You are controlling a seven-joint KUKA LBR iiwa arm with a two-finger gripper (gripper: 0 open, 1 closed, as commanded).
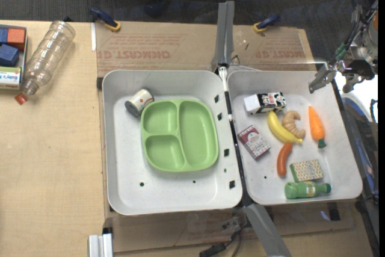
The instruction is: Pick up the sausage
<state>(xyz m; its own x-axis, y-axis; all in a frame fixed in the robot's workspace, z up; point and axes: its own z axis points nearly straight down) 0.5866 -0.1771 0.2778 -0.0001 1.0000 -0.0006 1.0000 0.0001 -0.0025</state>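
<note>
The brown cardboard under the two bins has red letters printed on it. They are upside down and faded. On the part behind the left bin, the big word looks like "CHEMCAST GP", but I am not sure of every letter. There are more red letters on the cardboard behind the right bin, too faint to read. The small box far left of the left bin has a label, too small to read.
</note>
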